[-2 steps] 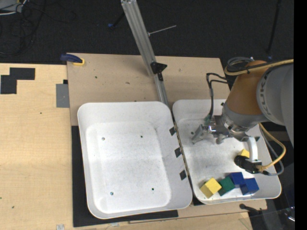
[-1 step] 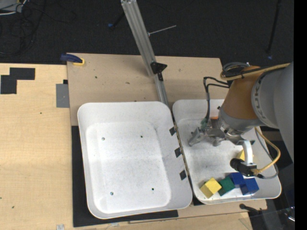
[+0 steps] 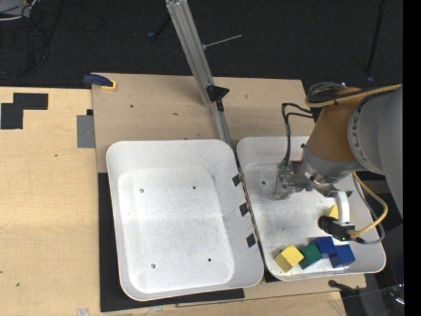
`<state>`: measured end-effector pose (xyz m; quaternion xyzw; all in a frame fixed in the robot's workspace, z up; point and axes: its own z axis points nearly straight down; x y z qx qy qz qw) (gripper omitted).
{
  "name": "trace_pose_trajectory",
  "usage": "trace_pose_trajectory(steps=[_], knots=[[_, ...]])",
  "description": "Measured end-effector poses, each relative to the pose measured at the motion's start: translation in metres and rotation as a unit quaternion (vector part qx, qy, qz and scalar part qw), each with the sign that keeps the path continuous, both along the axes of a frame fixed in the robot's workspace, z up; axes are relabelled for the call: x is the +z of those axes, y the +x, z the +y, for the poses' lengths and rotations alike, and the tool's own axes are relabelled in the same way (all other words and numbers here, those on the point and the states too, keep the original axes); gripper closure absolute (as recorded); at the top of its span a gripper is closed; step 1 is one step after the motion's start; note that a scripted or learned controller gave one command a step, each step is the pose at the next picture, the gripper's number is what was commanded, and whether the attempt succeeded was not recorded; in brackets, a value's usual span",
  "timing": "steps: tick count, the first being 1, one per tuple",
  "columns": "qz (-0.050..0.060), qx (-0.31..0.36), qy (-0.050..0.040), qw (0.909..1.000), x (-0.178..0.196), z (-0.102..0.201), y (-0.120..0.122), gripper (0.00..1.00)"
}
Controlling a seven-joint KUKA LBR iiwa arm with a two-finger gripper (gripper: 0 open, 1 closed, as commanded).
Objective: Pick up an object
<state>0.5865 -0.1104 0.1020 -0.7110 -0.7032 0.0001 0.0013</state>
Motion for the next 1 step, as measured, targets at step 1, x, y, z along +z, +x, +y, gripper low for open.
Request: trace_pose_trajectory(steps=[1], knots=[[-0.002,0.0,-0.0012,1.0,0.0597,-0.0057,-0.0056,1.0]])
